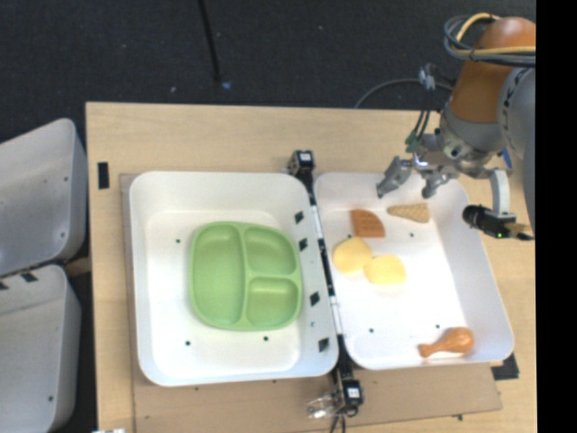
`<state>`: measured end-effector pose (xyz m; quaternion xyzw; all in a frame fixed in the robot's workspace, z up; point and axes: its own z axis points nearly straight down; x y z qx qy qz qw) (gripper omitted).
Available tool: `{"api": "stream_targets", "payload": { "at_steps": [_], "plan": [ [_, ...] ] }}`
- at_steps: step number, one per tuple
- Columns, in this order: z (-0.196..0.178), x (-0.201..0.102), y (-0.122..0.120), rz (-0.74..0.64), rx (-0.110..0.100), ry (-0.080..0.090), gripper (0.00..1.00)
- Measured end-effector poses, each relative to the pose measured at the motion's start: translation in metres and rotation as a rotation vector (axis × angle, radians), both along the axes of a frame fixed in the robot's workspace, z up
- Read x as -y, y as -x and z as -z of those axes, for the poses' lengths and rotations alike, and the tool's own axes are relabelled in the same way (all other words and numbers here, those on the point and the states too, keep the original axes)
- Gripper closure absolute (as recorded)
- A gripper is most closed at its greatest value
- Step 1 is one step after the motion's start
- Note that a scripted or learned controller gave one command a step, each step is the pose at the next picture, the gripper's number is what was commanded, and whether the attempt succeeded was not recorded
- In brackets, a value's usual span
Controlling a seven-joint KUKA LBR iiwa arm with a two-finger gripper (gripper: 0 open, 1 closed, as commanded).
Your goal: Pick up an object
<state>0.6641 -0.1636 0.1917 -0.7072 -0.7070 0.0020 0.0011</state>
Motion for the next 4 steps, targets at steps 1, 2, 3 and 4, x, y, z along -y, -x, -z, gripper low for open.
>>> {"api": "stream_targets", "payload": {
  "at_steps": [1,2,3,4],
  "plan": [
    [0.042,0.004,0.002,0.002,0.002,0.001,0.0],
    [0.088,0.005,0.0,0.003,0.008,0.0,0.0],
    [0.071,0.006,-0.003,0.002,0.019,0.002,1.0],
    [0.009,0.014,-0.008,0.001,0.012,0.002,1.0]
  ]
}}
